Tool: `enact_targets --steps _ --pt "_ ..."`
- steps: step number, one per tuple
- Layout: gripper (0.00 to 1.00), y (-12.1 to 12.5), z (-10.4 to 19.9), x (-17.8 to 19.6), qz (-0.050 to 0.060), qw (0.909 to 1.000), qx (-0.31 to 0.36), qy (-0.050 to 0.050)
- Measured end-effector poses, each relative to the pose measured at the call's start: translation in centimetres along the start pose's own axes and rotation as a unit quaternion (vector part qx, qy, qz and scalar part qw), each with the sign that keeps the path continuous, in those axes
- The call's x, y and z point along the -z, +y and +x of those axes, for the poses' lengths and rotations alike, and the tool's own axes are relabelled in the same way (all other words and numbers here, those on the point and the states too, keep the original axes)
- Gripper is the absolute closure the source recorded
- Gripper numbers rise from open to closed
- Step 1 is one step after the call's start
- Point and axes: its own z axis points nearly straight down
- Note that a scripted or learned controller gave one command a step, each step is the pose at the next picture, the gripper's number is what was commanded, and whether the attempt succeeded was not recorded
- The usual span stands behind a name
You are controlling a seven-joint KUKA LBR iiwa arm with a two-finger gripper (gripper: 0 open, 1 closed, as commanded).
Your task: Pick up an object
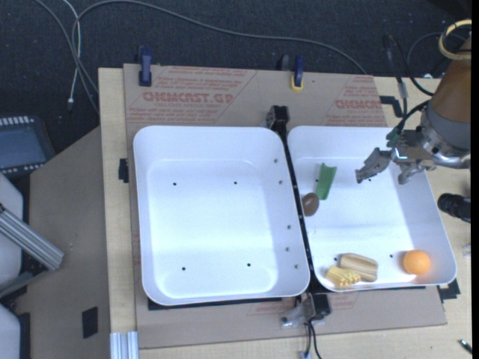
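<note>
My pincer [391, 164] hangs spread wide and holding nothing at the upper right of the frame, over the right bin [359, 223]. A green object [325, 181] lies left of it; nothing picked up yet.

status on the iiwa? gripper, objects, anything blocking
Two-finger gripper open, holding nothing, above right white bin. Green flat strip, brown round piece, tan roll, yellow ridged piece, orange ball lie untouched. Nothing blocking.

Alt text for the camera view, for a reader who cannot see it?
A gripper hangs open over the right bin, holding nothing. That bin holds a green block, a brown piece, a tan roll, a yellow item and an orange ball.
</note>
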Motion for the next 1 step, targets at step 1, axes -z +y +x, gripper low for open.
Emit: enact_targets --steps 1 --pt "0.00 1.56 -5.09 -6.44 0.003 1.0000 -0.002 0.000"
